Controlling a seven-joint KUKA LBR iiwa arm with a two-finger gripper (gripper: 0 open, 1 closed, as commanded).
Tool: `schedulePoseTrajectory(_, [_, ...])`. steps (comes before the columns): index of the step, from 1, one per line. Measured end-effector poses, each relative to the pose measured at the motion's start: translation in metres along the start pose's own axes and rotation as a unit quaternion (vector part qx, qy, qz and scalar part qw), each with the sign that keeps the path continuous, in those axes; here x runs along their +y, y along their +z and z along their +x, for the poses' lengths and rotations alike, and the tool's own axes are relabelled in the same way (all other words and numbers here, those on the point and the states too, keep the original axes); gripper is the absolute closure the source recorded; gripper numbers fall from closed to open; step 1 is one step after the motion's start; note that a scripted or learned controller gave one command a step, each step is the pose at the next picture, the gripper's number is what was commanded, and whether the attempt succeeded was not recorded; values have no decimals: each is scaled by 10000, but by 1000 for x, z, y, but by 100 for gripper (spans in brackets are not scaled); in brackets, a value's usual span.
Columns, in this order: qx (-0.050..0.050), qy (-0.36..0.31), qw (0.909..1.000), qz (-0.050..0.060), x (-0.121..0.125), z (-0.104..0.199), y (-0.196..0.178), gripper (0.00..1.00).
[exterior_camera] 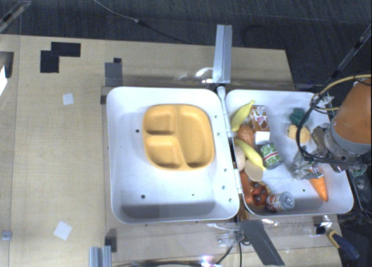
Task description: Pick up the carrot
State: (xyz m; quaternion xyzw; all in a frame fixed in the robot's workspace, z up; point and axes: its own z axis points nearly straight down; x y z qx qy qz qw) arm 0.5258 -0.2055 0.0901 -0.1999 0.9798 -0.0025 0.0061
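- One carrot (pixel 319 187) lies in the right bin (pixel 343 206), near its front right corner, close to the rim.
- One gripper (pixel 306 170) sits just left of the carrot's top (jaw state: cannot tell).
- Two bananas (pixel 242 114), clutter along that bin's left wall.
- Left bin (pixel 125 161): one yellow divided tray (pixel 177 136), bare floor around.

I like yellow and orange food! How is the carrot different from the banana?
The carrot is orange and pointed; the banana is yellow and curved. The carrot lies by the right bin's right side under the claw; the banana lies near the left wall among other food. Both are in the right bin.
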Motion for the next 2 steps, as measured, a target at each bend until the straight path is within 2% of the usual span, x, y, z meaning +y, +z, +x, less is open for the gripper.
schedulePoseTrajectory(1, [-21,449,9990,24,-2,-4,-100,100])
schedulePoseTrajectory(2, [-17,442,9990,12,0,3,-1,100])
